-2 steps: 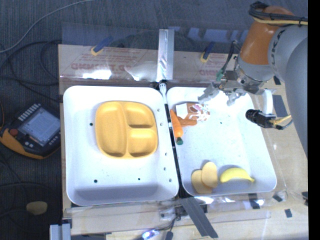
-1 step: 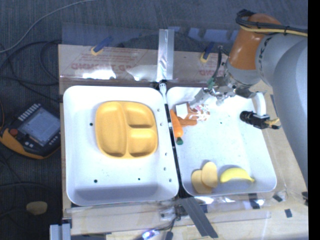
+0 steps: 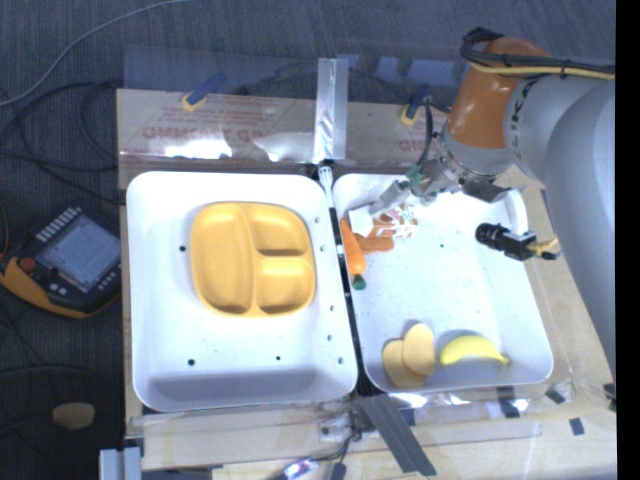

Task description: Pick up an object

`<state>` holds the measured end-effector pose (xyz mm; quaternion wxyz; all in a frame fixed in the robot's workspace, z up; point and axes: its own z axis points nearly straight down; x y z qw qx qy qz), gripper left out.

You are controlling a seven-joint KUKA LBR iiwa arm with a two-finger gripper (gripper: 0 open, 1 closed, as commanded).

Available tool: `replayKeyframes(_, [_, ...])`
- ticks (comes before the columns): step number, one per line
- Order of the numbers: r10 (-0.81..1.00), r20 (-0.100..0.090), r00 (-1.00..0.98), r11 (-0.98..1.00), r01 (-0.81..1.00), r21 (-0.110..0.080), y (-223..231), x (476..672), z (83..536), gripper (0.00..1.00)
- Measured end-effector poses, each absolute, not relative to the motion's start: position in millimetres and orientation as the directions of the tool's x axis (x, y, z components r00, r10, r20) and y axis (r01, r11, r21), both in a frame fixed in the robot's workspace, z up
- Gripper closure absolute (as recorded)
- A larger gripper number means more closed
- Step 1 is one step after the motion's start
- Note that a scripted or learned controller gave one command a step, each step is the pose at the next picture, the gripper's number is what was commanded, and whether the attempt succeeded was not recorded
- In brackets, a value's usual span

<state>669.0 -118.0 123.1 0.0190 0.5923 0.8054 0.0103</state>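
Where the arm (image 3: 560,118) reaches in from the right, its gripper (image 3: 398,204) sits low over the far left corner of the right bin (image 3: 500,288). Whether it is open or closed cannot be told. Just below it lies a small orange and white packet (image 3: 388,230); contact between them cannot be confirmed. A carrot (image 3: 351,251) lies along that bin's left wall, beside the packet. At the near edge, a banana (image 3: 473,349) rests next to a pale yellow lump (image 3: 410,354). The left bin (image 3: 160,358) holds a yellow divided tray (image 3: 250,258).
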Motion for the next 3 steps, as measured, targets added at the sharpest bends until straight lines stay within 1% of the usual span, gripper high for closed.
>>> replayKeyframes(1, [0.884, -0.032, -0.466, 0.467, 0.883, 0.05, -124, 663.6, 119, 0.0])
replayKeyframes(2, [0.828, -0.049, -0.558, 0.561, 0.826, 0.055, -127, 656.1, 119, 0.0])
replayKeyframes(3, [0.764, -0.04, -0.644, 0.646, 0.762, 0.046, -137, 657.5, 119, 0.0])
